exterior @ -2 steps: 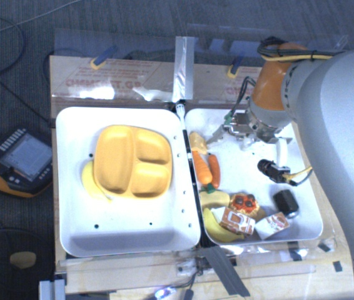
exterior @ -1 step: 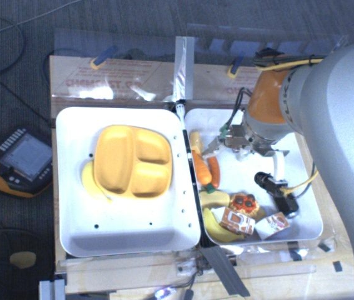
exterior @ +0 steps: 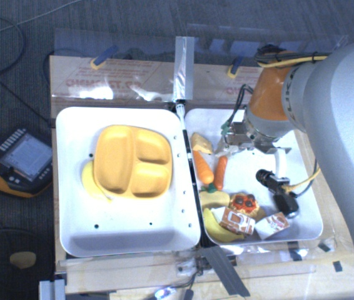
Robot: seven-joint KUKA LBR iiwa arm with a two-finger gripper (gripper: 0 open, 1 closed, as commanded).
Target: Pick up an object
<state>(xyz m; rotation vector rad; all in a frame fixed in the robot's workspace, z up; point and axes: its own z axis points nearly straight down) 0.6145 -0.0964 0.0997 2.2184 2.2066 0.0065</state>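
Right bin [exterior: 306, 212]: the gripper [exterior: 230, 136] hangs over its far-left part. Whether it is released or clenched cannot be told, and nothing is seen grasped.

- Slim carrot [exterior: 220, 170]: just on the near side of the gripper and closest to it, lying on the bin floor.
- Thick carrot [exterior: 202, 166]: to the left of the slim carrot, alongside it.
- Pale rounded item [exterior: 202, 144]: just left of the gripper, against the wall shared by the bins.
- Further toward the near wall, crowded together: banana [exterior: 217, 229], red-printed box [exterior: 241, 212] and white carton [exterior: 276, 225].

Left bin [exterior: 77, 230]: well left of the gripper. It holds a yellow divided tray [exterior: 133, 161], with a yellow piece [exterior: 91, 181] showing from under the tray's left edge.

Room: in the right bin, bare floor lies beyond the gripper toward the far wall. The left side is tight, with both carrots close to the shared wall. The left bin has bare floor along its near side.
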